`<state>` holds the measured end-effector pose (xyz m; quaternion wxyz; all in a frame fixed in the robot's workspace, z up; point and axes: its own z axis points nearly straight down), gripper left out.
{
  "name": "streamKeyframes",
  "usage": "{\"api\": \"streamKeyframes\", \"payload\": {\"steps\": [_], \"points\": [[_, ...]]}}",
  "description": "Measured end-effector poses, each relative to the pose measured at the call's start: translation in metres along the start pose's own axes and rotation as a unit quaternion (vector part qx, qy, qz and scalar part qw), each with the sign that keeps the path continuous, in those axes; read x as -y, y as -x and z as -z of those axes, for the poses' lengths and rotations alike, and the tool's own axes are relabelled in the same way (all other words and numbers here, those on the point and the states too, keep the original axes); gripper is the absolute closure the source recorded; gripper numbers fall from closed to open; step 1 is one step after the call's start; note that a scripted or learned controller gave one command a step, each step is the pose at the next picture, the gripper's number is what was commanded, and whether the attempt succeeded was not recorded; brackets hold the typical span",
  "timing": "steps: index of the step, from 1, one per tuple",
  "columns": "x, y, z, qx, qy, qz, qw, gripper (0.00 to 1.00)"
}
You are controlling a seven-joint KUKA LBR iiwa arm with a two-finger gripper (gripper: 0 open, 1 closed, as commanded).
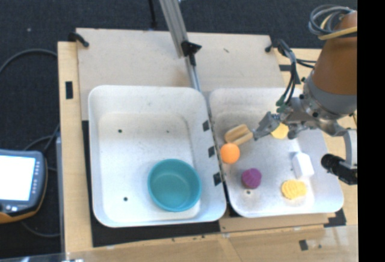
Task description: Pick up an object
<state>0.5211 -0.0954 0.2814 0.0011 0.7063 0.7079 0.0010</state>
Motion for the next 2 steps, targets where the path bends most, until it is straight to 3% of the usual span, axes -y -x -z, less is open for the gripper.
{"api": "streamKeyframes", "payload": {"steps": [1,2], "points": [[0.0,0.0,0.0,0.0,0.0,-0.001,1.0,0.0],[-0.003,0.001,-0.042,0.001,-0.002,-0.002,1.0,0.0]]}}
